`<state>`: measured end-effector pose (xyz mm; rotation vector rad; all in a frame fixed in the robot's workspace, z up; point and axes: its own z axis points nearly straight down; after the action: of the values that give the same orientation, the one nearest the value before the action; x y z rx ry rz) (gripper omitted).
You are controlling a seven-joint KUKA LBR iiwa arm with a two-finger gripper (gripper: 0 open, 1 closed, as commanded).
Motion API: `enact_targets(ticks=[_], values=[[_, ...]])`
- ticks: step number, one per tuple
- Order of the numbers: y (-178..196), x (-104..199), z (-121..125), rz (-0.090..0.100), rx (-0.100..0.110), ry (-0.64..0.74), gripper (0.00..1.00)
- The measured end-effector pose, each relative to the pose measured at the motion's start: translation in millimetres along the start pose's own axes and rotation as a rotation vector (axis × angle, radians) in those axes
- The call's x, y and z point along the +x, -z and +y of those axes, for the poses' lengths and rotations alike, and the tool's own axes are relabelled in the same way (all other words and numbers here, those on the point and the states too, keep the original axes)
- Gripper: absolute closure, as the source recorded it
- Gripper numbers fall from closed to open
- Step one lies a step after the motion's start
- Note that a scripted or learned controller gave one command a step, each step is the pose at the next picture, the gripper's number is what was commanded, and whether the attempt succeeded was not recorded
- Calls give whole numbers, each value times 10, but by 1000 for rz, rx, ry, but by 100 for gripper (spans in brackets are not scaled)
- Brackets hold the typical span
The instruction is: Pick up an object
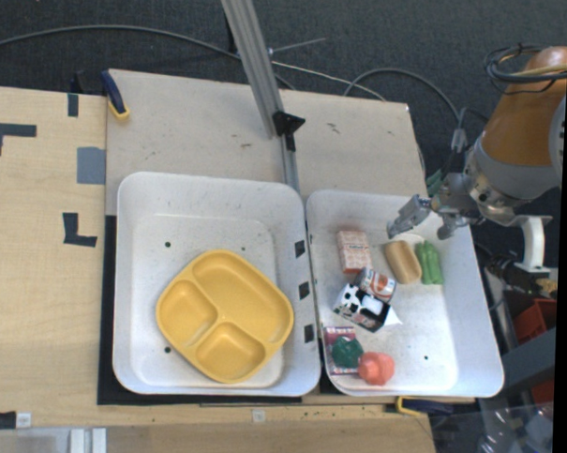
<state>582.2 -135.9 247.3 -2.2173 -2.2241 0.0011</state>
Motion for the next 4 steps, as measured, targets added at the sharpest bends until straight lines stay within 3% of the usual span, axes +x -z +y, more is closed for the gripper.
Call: enact_targets(ticks=[1,4], values=[[0,0,0,0,0,0,0],[-1448,-49,-186,0,7,-3,0]])
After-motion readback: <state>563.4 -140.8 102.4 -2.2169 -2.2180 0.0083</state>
